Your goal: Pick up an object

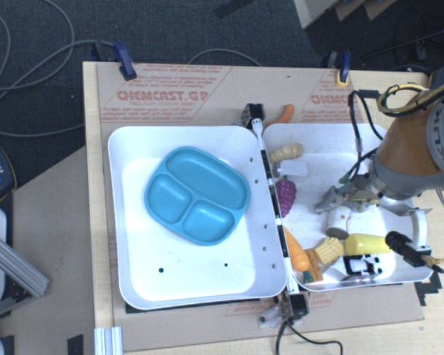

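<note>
My gripper (333,200) hangs low over the middle of the right bin (322,135), reaching in from the right below the arm's orange band. No object shows in its grasp. Just below it lie a yellow banana (367,242) and a piece of corn (328,250). An orange carrot (299,256) sits by the bin's front left corner. A purple bunch of grapes (286,193) lies to the gripper's left, and a beige potato-like piece (285,152) sits at the back left. A black-and-white item (362,266) rests at the front edge.
The left bin (126,198) holds a blue divided plate (197,194). A small orange object (285,113) lies on the bench behind the bins. Black cables (359,124) hang from the arm over the right bin's back right.
</note>
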Motion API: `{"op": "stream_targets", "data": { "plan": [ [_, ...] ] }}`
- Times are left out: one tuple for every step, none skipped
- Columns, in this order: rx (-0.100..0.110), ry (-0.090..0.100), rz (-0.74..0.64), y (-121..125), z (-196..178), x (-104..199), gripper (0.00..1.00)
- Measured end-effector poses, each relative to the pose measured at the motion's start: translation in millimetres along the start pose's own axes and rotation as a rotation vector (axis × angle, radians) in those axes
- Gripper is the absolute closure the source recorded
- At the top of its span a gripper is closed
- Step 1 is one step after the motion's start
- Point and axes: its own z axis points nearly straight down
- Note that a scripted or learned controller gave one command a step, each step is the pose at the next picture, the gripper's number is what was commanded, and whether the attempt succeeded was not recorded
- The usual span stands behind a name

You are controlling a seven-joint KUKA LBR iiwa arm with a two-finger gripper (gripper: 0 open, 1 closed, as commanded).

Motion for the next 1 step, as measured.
{"op": "stream_targets", "data": {
  "plan": [
    [0.009,0.014,0.003,-65.2,-0.7,-70.2,0.0]
  ]
}}
